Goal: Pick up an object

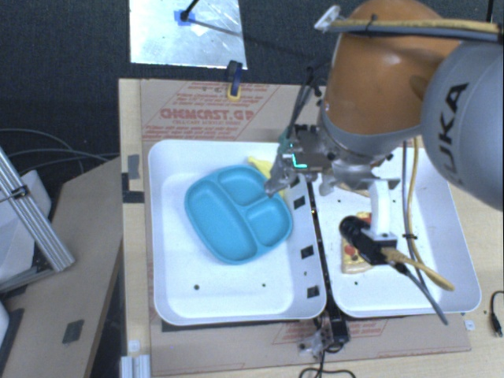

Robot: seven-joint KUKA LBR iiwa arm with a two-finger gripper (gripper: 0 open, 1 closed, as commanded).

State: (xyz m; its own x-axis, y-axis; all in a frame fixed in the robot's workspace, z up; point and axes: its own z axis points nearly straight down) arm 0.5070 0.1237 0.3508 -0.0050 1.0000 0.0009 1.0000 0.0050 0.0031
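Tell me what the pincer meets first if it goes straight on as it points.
Probably the upper right rim of the blue divided plate, just below the pincer in the left bin; depth is hard to judge.

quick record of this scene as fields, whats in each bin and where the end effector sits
view-left bin: blue divided plate, yellow object peeking past its far edge
view-right bin: small tan and red item, partly hidden
end effector: at the plate's far right corner, beside the wall between bins
grasp: cannot tell
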